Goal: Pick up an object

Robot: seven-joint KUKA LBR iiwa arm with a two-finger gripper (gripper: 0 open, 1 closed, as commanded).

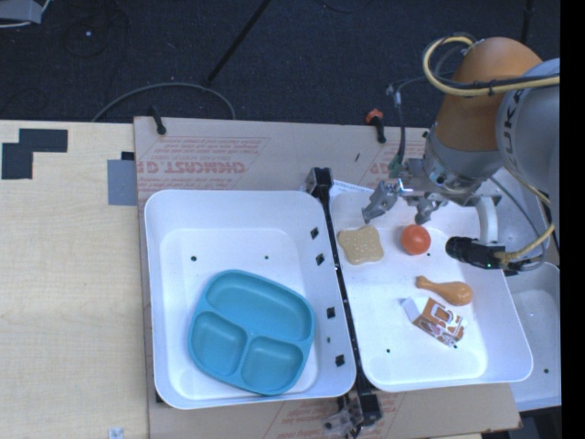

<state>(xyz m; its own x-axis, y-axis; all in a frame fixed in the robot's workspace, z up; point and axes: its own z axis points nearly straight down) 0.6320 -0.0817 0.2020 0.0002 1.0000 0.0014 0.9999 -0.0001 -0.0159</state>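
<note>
Two white bins sit side by side; the left bin point(174, 245) holds a blue divided plate point(251, 330). In the right bin point(498, 355), the gripper point(402, 207) hangs at about 12 o'clock with its fingers spread apart and nothing between them. Near it lie a toast slice point(361, 244) and a red tomato point(415, 239); a drumstick point(445, 290) and a printed packet point(439, 322) are toward 5 o'clock. I judge this is the approach step: next it must descend over one object and close.
</note>
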